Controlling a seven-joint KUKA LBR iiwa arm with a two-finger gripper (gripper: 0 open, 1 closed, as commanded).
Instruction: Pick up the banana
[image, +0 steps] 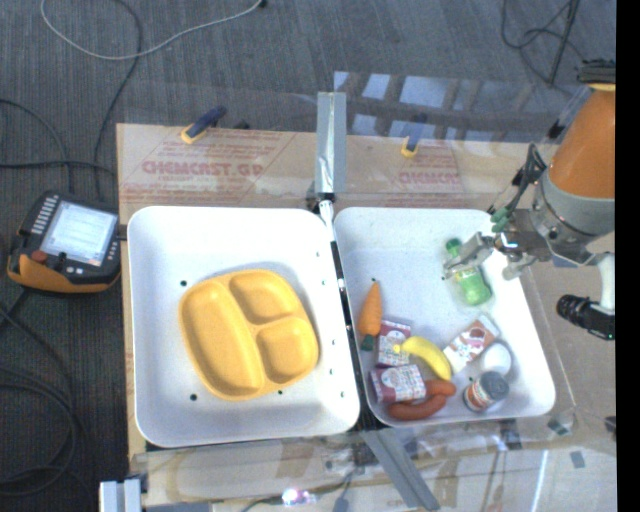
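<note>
The banana (427, 355), small and yellow, lies in the right bin (400, 235) toward its front, among other toy foods. It rests against a dark red packet (393, 336) on its left. My gripper (490, 260) hangs over the right bin's far right part, well behind and to the right of the banana. Its fingers look open, one finger (463, 259) over a green bottle (474, 285), and no object is gripped between them.
A carrot (371, 307) lies by the right bin's left wall. A second packet (400, 382), a red sausage (418, 407), a can (483, 390) and a white-red carton (470, 345) crowd the banana. The left bin (160, 240) bears a yellow divided plate (250, 330).
</note>
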